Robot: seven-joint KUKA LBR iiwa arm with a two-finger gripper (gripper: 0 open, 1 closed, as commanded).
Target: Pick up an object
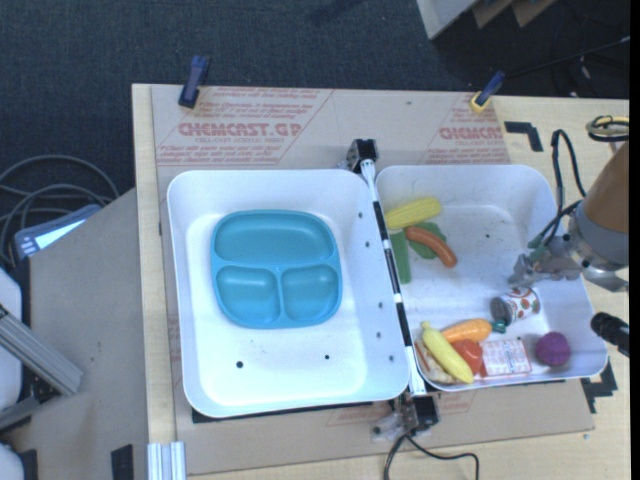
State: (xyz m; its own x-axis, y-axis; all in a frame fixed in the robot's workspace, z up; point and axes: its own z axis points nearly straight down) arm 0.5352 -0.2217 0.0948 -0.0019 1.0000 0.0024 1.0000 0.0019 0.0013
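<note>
My gripper (528, 268) reaches in from the right, low over the right bin (480, 190) near its right wall. Just below it lies a small white and red can (520, 306) on the bin floor, close to the gripper tip. At the bin's front sit a yellow banana (446, 354), an orange carrot (466, 331), a small red and white carton (503, 357) and a purple plum (553, 349). At the back left lie a yellow corn cob (413, 212), a green vegetable (401, 255) and an orange-red sausage (433, 244).
The left bin (190, 298) holds a blue divided plate (277, 267). A black clamp (362, 152) sits where the bins meet at the back. Cables (560, 158) hang by the arm on the right.
</note>
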